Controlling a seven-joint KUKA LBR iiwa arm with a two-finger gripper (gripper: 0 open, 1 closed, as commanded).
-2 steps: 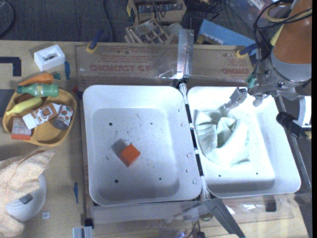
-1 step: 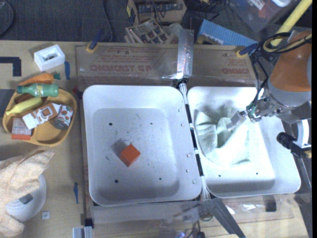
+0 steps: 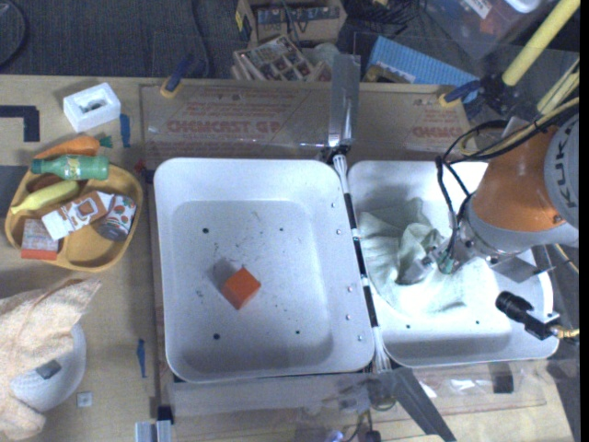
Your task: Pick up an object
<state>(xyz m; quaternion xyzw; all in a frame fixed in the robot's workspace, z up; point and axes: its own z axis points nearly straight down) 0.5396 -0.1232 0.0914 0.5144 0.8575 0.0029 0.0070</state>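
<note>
The arm's tool (image 3: 433,263) presses into a crumpled white cloth (image 3: 398,245) in the right bin (image 3: 442,334), its grip state impossible to tell, and soft folds could slip free as it lifts.

Orange block (image 3: 242,287) lies near the middle of the left bin (image 3: 184,187). In the right bin (image 3: 386,339), crumpled pale cloth (image 3: 398,242); gripper (image 3: 433,263) down at the cloth's right edge. Yellow bowl (image 3: 101,254) of packaged goods sits left of the left bin.
</note>
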